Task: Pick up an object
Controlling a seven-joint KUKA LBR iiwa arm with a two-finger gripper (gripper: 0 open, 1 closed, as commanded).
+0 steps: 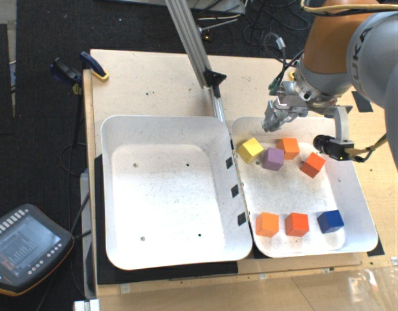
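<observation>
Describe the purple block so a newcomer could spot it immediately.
Look in the right bin, at the far cluster of blocks below the gripper. The purple block sits between a yellow block and an orange block; it's the sole purple one.

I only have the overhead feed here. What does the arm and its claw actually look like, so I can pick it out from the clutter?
The arm is smooth light grey with a glossy orange band above the wrist and part of dark lettering on its casing. Thin cables, one yellowish, loop over and beside the wrist. The claw is a small grey metal assembly, and a black cylindrical unit hangs from a grey bracket beside it.
</observation>
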